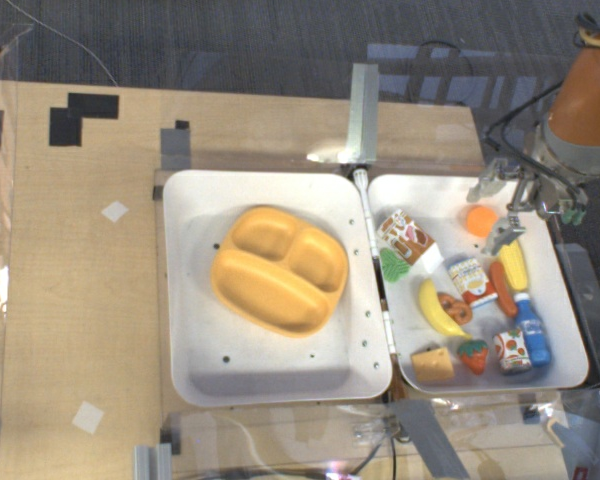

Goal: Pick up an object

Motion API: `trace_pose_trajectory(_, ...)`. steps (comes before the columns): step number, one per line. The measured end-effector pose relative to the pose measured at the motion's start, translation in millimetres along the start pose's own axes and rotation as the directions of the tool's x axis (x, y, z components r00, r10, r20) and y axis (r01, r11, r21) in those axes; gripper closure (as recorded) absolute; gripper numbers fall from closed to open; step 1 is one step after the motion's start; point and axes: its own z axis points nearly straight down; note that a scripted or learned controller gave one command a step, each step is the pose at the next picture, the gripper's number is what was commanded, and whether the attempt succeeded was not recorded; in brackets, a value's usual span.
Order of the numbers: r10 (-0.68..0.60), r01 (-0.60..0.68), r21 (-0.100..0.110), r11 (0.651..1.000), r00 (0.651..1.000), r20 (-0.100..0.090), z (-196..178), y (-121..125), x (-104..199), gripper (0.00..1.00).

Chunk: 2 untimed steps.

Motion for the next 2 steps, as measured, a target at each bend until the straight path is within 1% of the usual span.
trace_pose_trajectory(1,0.37,-0.37,-0.004,0.929,0.929,0.016,79,56,81,0.0)
trace_pose_trajectory(2,0.574,-0.574,-0.003,0.819,0.819,0.002,100,87,22,0.0)
